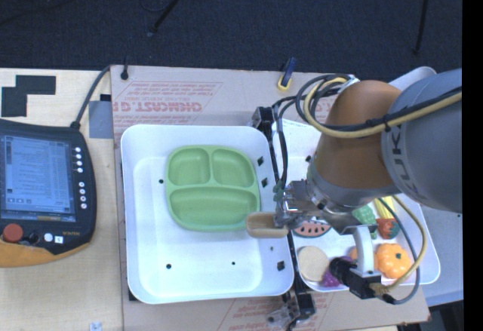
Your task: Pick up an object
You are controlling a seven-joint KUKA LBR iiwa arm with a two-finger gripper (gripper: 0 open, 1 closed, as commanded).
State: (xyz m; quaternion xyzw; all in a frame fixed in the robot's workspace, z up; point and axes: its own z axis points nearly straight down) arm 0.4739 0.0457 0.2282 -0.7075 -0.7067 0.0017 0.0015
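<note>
My gripper (pixel 282 210) hangs over the divider between the two white bins, at the right edge of the left bin (pixel 151 277). A tan wooden piece (pixel 264 225) sits right under it, at the left bin's right wall; I cannot tell whether it is held. A green divided plate (pixel 211 188) lies in the left bin, just left of the gripper. In the right bin (pixel 432 265), a watermelon slice (pixel 309 229) lies beside the gripper. The arm hides much of that bin.
The right bin also holds a pale round piece (pixel 312 258), a purple piece (pixel 332 275), an orange pumpkin (pixel 393 258), and green, yellow and red toys (pixel 377 215). A teach pendant (pixel 41 182) lies left of the bins.
</note>
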